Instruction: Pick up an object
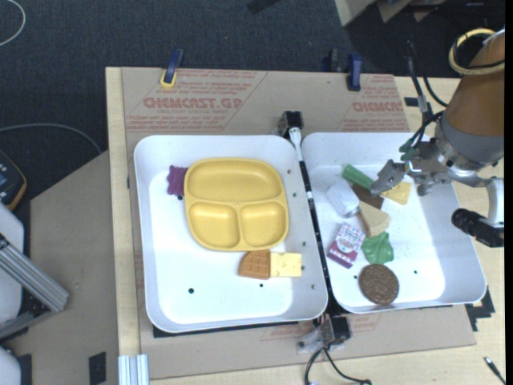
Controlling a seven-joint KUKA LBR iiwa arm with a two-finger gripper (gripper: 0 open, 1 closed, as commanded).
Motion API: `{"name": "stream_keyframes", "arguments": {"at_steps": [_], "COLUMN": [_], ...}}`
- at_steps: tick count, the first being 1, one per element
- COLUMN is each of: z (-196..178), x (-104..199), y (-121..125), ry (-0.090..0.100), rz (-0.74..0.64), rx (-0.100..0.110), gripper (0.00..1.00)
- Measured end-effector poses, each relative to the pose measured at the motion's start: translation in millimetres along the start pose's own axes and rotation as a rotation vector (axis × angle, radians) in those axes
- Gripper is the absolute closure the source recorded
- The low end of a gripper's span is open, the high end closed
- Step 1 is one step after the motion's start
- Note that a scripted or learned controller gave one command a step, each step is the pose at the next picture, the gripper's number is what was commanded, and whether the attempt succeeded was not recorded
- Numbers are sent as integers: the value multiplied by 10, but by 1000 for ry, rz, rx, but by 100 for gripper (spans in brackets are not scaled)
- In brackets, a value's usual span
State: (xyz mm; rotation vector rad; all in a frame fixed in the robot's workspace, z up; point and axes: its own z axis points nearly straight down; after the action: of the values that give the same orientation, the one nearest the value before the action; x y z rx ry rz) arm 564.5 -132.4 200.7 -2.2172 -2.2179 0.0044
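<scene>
My gripper (403, 176) hangs low over the back half of the right bin (449, 295), at the end of the grey arm with its orange band. A yellow cheese wedge (397, 193) lies directly beneath it, partly covered by it. Whether it touches the wedge is unclear. Just left of the gripper lie a green stick-shaped piece (357, 175) and a pale grey-white lump (343, 200). A tan wedge (373, 219), a pink packet (347, 244), a green leafy piece (378, 249) and a round brown cookie (378, 284) lie toward the front.
The left bin (160, 239) holds a yellow divided plate (236, 201), a purple piece (175, 180) at the plate's left edge, and a waffle (256, 265) beside a yellow cracker (287, 265) in front. Black clips sit on the ridge between the bins.
</scene>
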Motion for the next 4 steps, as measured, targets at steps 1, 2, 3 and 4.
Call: {"name": "stream_keyframes", "arguments": {"at_steps": [1,2,3,4], "z": [630,1160,1027,437], "x": [10,16,10,43], "y": [-47,-53,-40,58], "ry": [1,0,-2,-4], "rz": [1,1,2,-1], "rx": [2,-1,-7,-14], "gripper": [0,0,100,100]}}
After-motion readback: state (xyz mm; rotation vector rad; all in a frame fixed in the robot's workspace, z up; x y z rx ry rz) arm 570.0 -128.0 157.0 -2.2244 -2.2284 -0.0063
